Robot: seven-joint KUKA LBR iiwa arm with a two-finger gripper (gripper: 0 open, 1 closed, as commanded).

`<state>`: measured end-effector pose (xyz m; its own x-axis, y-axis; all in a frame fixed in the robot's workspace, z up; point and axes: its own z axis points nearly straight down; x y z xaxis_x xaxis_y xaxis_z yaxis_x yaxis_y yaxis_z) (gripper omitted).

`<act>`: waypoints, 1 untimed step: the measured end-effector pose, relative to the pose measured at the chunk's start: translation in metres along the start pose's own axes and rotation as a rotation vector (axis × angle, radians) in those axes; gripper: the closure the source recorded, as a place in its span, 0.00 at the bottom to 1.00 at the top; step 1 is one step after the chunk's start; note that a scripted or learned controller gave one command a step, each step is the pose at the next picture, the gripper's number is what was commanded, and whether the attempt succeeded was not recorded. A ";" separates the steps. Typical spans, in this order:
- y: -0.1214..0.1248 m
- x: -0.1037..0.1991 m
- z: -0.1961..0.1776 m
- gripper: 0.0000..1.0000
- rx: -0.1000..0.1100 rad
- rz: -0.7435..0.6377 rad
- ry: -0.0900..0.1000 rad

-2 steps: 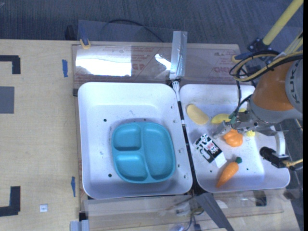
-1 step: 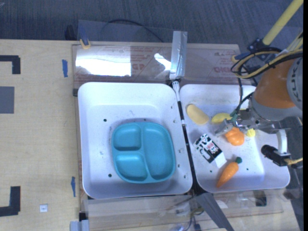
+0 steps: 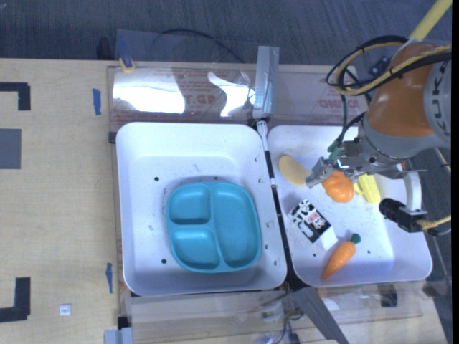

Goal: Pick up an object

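Hovering low in the right bin [image 3: 409, 264], the gripper [image 3: 324, 172] sat at about 11 o'clock of that bin's centre, arm [image 3: 405, 113] coming in from 3 o'clock. Couldn't tell whether its pincer was apart, together or clamped on anything. An orange ball [image 3: 338, 188] lay touching it at 4 o'clock. A pale yellow piece [image 3: 292, 168] lay at its 9 o'clock, a yellow corn cob [image 3: 368, 188] at 3 o'clock beyond the ball. A black-and-white card [image 3: 310, 220] and a toy carrot [image 3: 339, 257] lay towards 6 o'clock. The left bin [image 3: 143, 156] held a blue divided plate [image 3: 213, 226].
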<state>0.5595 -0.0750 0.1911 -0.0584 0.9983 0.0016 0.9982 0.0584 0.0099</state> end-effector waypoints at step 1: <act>-0.002 -0.003 -0.004 1.00 0.010 0.005 -0.002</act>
